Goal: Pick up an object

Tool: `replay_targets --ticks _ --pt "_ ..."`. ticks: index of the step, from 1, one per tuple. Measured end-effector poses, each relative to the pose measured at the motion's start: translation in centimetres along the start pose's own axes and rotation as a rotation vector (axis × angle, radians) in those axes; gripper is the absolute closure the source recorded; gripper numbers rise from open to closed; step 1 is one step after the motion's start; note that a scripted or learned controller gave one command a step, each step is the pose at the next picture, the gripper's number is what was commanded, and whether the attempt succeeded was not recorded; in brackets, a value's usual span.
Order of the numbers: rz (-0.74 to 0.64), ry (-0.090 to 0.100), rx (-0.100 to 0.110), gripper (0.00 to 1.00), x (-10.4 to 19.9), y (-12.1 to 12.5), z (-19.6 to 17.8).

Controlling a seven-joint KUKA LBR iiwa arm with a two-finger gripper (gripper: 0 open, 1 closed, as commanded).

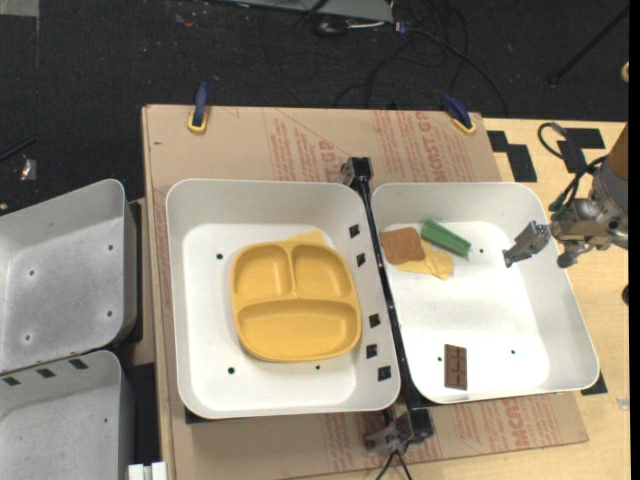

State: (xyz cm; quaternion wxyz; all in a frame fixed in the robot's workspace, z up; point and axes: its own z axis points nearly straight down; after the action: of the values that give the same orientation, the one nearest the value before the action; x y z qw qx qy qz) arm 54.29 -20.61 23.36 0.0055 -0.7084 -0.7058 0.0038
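Note that the gripper [548,244] hangs with jaws apart and empty; the green block [445,237] lies to its left, long axis slanting.

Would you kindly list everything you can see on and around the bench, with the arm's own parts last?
white bins: two, white, side by side on the board
yellow divided plate: one, yellow, in the left bin
green block: one, green, upper part of the right bin
brown slice: one, tan-brown, beside the green block, overlapping the yellow piece
yellow piece: one, yellow, under the brown slice's edge
chocolate bar: one, dark brown, lower part of the right bin
clamps: two, blue and yellow, on the board's far edge
tool: one, grey, over the right bin's right edge
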Motion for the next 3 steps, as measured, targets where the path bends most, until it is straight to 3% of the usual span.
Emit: replay_targets --ticks 1,2,3 --pt "-0.004 -0.003 -0.013 0.0 0.1 0.3 -0.8" --pt "-0.002 -0.002 -0.011 0.0 -0.1 -0.5 3.9" --pt "-0.003 -0.001 -0.009 0.0 0.0 0.5 9.6"
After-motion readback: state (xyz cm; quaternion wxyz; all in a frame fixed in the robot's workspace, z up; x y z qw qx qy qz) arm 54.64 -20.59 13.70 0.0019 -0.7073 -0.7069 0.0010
